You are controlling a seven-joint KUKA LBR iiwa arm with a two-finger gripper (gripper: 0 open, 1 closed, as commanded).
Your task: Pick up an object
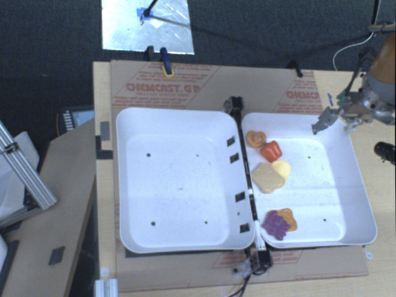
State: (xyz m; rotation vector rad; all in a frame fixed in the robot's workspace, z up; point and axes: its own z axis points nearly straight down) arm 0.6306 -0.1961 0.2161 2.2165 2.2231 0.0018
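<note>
The right bin [352, 184] holds several small toy foods along its left wall. At the back lie an orange pretzel-like piece [255, 139] and a red pepper [270, 151]. Below them a yellow piece [282, 167] touches a tan bread slice [266, 179]. Near the front, purple grapes [275, 226] sit against an orange piece [288, 218]. My gripper [338, 122] hangs over the bin's far right corner, open, with nothing between its fingers. It is well to the right of all the foods.
The left bin [179, 178] stands beside the right one, with black clips [235, 159] along the shared wall. A shiny sheet [147, 17] lies on the dark floor beyond the bench. An aluminium rail [25, 172] leans at the far left.
</note>
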